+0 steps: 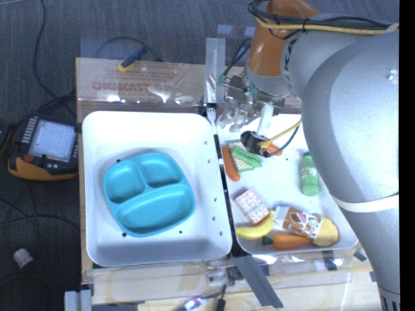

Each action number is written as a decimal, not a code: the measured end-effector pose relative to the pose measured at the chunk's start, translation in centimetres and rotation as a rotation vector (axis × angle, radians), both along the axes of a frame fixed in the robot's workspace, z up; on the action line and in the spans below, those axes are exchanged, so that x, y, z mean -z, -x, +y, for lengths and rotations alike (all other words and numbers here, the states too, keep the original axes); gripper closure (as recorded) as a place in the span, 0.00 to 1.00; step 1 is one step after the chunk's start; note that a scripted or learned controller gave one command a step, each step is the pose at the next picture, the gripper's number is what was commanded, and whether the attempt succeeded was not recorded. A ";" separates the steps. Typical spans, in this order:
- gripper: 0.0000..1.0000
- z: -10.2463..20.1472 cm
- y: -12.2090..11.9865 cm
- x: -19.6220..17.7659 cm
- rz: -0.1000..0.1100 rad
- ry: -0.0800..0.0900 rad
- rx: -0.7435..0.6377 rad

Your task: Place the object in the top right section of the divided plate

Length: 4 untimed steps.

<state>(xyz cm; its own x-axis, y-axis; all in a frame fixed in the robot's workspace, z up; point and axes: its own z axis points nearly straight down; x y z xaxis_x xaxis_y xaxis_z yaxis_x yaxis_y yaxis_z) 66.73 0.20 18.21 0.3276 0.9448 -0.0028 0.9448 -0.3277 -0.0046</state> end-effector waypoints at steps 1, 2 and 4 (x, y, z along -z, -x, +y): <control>1.00 8.3 1.5 0.0 0.000 0.000 0.075; 1.00 17.8 0.6 -5.3 -0.003 0.003 0.040; 1.00 23.0 9.0 4.9 0.001 0.004 0.242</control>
